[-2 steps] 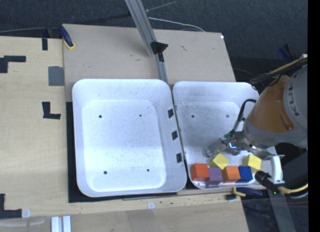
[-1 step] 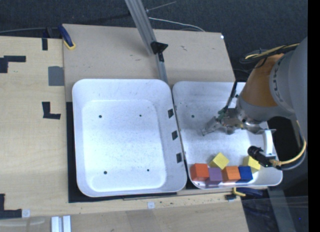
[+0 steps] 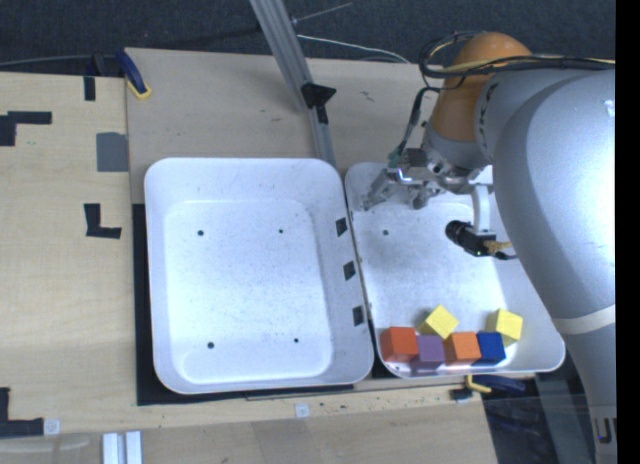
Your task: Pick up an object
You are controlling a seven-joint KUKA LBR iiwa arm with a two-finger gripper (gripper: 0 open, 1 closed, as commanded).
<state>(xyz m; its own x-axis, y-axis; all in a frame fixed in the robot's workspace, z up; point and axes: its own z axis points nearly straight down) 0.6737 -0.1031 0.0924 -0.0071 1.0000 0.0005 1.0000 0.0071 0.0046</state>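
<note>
Gripper low at the right bin's far-left corner; finger state cannot be told. Blocks clustered untouched along that bin's near edge, well apart. Nothing picked; approach and grasp remain.

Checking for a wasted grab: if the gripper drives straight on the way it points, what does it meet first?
Probably the bare floor of the right bin near its far-left corner. The gripper points down-left there, apart from the blocks at the near edge; depth is uncertain.

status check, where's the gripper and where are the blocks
Gripper at right bin's far left corner, nothing seen between fingers. Blocks bunched along near edge, untouched. Nothing in the way between them.
</note>
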